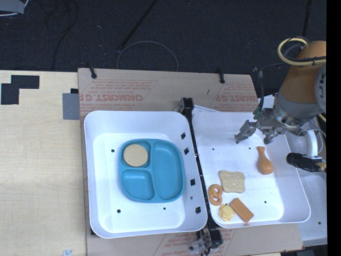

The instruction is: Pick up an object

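In the right bin lie a tan drumstick-shaped piece, a slice of toast, a small pretzel, a yellow chunk and an orange-brown bar. My gripper hangs over the bin's upper right part, above and slightly left of the drumstick. Its fingers are spread apart with nothing between them.
The left bin holds a blue divided tray with a round tan cookie in its upper-left compartment. A black divider runs between the bins. The arm's orange-banded wrist stands at the right edge.
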`<state>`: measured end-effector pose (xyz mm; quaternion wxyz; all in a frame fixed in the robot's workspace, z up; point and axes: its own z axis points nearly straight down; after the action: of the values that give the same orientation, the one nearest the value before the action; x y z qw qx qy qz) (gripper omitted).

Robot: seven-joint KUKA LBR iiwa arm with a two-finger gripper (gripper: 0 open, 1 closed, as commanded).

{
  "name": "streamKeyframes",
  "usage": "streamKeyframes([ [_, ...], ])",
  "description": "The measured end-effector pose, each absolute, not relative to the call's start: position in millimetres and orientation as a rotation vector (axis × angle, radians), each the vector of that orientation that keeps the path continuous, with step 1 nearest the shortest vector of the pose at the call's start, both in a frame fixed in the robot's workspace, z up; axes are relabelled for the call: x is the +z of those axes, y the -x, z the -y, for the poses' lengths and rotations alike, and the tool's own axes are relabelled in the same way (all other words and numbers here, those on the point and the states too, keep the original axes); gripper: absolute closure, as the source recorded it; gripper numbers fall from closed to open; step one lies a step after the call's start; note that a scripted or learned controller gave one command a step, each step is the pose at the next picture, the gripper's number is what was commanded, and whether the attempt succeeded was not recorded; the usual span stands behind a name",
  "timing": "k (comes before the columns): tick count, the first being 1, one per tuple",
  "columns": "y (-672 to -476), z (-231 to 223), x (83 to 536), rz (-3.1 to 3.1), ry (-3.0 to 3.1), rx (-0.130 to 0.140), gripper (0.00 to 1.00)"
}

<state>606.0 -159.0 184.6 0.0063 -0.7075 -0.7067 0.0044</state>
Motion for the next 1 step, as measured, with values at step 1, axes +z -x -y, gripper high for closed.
streamKeyframes([
  [1, -609.1, 159.3, 192.5, 2.221, 2.22, 0.001, 0.0],
])
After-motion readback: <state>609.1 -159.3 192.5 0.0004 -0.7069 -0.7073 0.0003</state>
